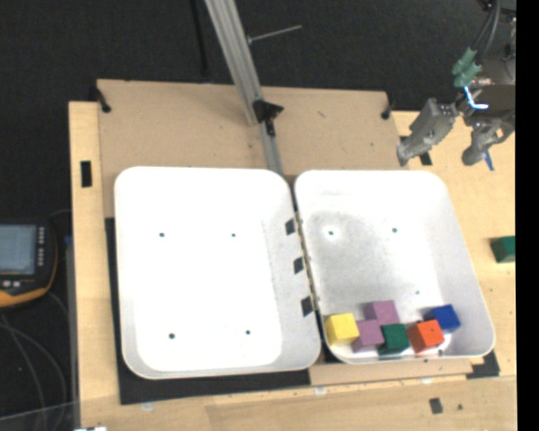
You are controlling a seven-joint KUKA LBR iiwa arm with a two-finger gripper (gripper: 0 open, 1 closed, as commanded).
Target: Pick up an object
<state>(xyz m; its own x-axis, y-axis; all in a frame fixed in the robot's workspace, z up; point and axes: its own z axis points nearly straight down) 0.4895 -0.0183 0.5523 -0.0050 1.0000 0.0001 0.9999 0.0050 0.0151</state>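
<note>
Several small blocks lie bunched at the near edge of the right bin [431, 205]: a yellow block [342, 328], a purple block [375, 321], a green block [394, 338], an orange block [427, 335] and a blue block [444, 317]. My gripper [447, 145] hangs beyond the far right corner of that bin, well away from the blocks. Its two grey fingers [419, 136] are spread apart with nothing between them.
The left bin [198, 268] stands beside the right one. A slanted metal rail [238, 61] runs down to the gap between the bins. A green object [503, 249] rests on the bench at the right edge. A handheld device [13, 257] sits at far left.
</note>
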